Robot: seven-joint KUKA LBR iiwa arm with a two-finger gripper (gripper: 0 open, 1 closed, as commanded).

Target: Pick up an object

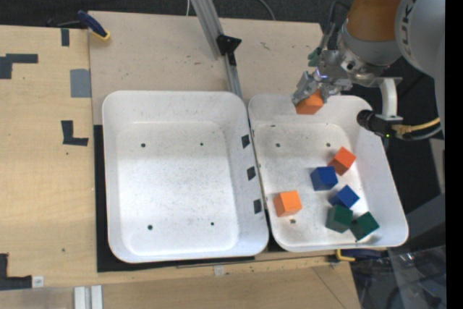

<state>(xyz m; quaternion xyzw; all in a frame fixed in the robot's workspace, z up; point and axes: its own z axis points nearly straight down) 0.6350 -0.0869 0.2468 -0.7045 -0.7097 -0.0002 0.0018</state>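
My gripper (311, 98) hangs above the far edge of the right bin (376, 155), shut on an orange block (310, 104) that sits between its fingers, lifted off the bin floor. Inside the right bin lie another orange block (287, 202) near the left wall, an orange-red block (343, 158), two blue blocks (323, 178) (346, 196) and two dark green blocks (338, 218) (364, 225) toward the near right corner.
The left bin (173, 177) stands beside the right one, sharing a middle rim. A slanted metal pole (206, 3) rises behind the bins. A black cable (394, 128) runs by the right bin's far right corner.
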